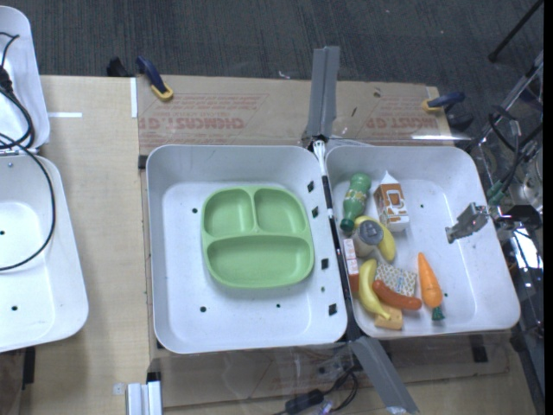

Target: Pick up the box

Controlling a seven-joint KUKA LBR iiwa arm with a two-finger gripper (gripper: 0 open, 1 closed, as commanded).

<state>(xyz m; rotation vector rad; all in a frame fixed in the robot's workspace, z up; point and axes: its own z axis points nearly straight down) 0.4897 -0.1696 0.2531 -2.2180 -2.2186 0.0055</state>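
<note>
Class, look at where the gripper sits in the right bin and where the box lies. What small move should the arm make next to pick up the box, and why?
Probably shift the gripper left across the right bin toward the box. The gripper sits near the bin's right wall, apart from the box, which lies in the upper left part beside the green bottle, so nothing is grasped yet.

The left bin [164, 232] holds a green divided plate [257, 236]. In the right bin [484, 232], the box [391, 206] stands beside a green bottle [354, 199], above bananas [370, 285] and a carrot [429, 284]. The claw [467, 221] hangs over the bin's right side.
</note>
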